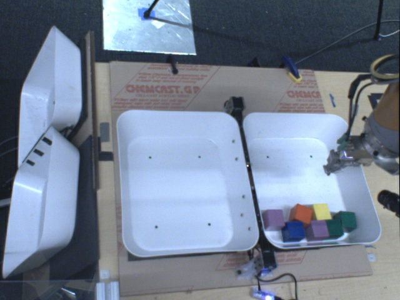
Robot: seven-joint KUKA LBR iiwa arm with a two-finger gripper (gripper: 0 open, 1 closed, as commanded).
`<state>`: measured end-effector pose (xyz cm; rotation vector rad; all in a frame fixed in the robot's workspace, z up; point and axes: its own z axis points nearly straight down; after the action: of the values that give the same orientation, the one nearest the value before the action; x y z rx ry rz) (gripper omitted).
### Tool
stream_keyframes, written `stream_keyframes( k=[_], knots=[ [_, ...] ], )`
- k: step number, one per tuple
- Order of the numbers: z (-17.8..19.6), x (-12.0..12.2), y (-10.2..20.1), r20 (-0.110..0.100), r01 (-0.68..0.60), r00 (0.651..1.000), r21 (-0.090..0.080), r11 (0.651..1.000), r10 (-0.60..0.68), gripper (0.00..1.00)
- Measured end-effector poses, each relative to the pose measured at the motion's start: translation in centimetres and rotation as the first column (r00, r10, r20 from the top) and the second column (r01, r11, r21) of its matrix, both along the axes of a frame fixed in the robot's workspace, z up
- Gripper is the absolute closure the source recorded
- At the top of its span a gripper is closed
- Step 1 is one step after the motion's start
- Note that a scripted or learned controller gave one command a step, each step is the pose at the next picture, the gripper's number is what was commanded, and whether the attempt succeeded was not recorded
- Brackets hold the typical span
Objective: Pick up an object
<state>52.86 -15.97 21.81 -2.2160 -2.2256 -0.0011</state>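
From my remote station, I log the layout from the left edge of the view: two spare white bins (47, 161) stand stacked on edge beside the tabletop (103, 80), well apart from the work area. Next comes the left bin (125, 186), resting on a printed cardboard sheet (165, 86). The right bin (369, 227) touches it along a dark centre seam and carries the candidate objects, all clustered against its near wall: a pale purple block (273, 218), a blue block (292, 231), an orange block (302, 213), a second purple block (318, 229), a yellow block (322, 211) and a green block (342, 222). I judge these to be small, rigid, light cubes with smooth faces, unlikely to deform or break but liable to slip or rotate if taken on a corner; the grasp belongs on two opposite flat faces. The blocks sit touching or just beside each other, so neighbours and the bin wall restrict access; the pale purple block at the left end of the cluster offers the most free side. The gripper (332, 162) hovers over the right bin's right side, apart from the cluster; I cannot tell its opening state.
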Motion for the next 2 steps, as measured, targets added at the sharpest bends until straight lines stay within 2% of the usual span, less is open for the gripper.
stream_keyframes(
  k=[2],
  knots=[
    [-0.1, -0.5, 9.2, 0.001, 0.0, 1.0, 0.0, 1.0, 0.0, 1.0]
  ],
)
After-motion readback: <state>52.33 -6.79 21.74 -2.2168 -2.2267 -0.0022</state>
